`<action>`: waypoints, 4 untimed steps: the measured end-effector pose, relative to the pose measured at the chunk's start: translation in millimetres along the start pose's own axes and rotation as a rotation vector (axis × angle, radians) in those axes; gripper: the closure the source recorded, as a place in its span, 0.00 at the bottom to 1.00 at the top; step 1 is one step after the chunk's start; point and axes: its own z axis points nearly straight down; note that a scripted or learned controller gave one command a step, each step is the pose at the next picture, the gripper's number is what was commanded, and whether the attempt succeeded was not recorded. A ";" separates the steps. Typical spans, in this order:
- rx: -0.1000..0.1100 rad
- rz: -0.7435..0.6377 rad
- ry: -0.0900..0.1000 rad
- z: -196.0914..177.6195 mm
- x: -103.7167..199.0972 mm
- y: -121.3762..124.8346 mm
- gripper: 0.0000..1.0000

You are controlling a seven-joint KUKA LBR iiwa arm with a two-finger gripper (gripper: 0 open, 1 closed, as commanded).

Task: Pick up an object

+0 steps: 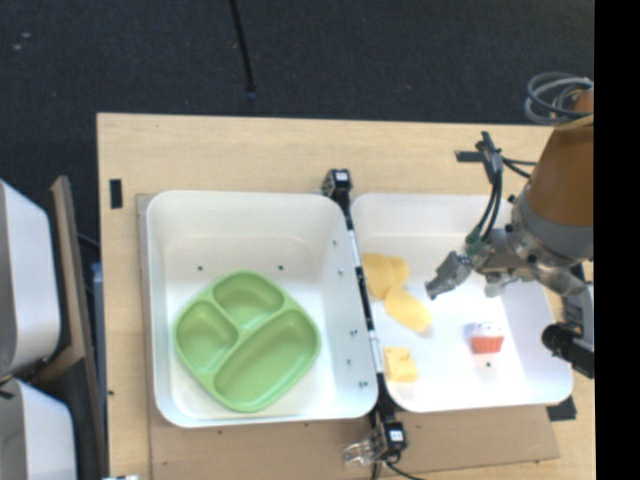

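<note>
My wooden bench (220, 153) carries two white bins. Over the right bin (520, 393) my gripper (470, 276) hangs open, holding nothing; yellow pieces (398, 298) lie just beside its fingertips, a red-and-white block (486, 339) near below them.

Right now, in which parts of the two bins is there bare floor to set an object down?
Left bin: bare along the back wall, behind the green plate. Right bin: bare at the back and the front right, past the red-and-white piece. Crowded near the divider: three yellow pieces, gripper beside them.
</note>
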 end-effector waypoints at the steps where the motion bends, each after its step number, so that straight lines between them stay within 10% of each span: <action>1: -0.006 -0.001 0.000 -2.7 0.0 0.9 0.00; 4: -0.002 0.000 0.000 130.6 -7.4 13.3 0.00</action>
